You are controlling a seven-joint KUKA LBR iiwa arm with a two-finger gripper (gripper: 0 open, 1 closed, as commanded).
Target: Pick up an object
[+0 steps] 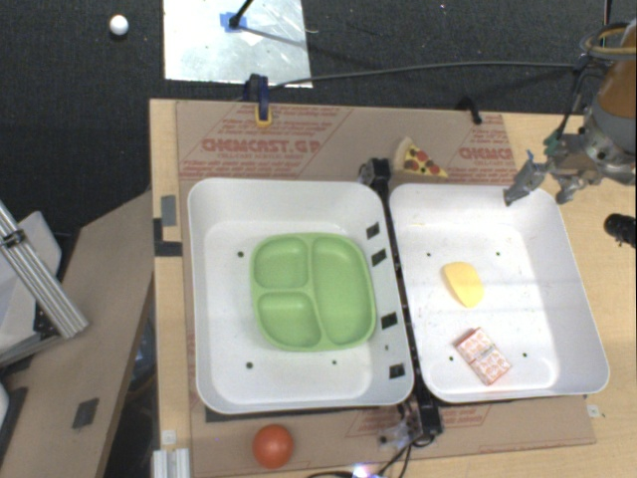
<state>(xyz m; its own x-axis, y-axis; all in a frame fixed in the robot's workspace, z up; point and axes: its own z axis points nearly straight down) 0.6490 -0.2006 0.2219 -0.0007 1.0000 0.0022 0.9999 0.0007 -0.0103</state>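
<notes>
Nothing picked yet. Tool hovering over right bin's far corner, fingers apart, holding nothing. Yellow piece and pink block lying untouched below; descent and grasp left.

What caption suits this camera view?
Open gripper hovers over the right bin's far corner; yellow piece lies inside.

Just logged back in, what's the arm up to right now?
The claw hangs open above the far right corner of the right bin, with nothing between its fingers. Lying in that bin are a yellow piece and a pink patterned block, both untouched. The left bin holds a green divided tray. A pizza-slice toy sits on the board behind the bins and an orange ball in front. Nothing has been picked up yet.
</notes>
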